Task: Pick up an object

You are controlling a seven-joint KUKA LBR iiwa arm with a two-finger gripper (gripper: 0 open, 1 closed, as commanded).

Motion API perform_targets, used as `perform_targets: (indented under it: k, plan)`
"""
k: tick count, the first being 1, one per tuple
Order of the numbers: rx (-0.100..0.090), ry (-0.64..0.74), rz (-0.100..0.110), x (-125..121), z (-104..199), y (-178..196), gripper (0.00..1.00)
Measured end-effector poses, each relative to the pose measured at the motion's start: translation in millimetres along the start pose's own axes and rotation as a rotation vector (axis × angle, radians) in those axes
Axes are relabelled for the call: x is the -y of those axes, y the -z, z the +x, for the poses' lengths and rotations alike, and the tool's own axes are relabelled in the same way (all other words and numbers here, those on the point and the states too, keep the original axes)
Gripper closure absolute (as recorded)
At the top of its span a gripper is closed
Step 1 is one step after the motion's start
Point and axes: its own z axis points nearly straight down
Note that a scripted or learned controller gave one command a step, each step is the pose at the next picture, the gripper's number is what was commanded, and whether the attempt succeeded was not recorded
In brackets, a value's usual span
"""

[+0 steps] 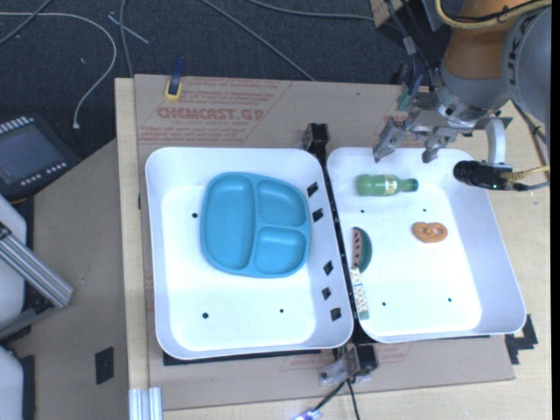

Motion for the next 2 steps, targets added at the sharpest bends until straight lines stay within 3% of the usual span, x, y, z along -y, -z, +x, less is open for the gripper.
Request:
perform_targets:
  k: [1, 2]
  plan:
    - [0.001, 0.002, -0.015, -3, 0, 9, 0.00]
    - [0.001, 0.002, -0.008, -1, 2, -54, 0.00]
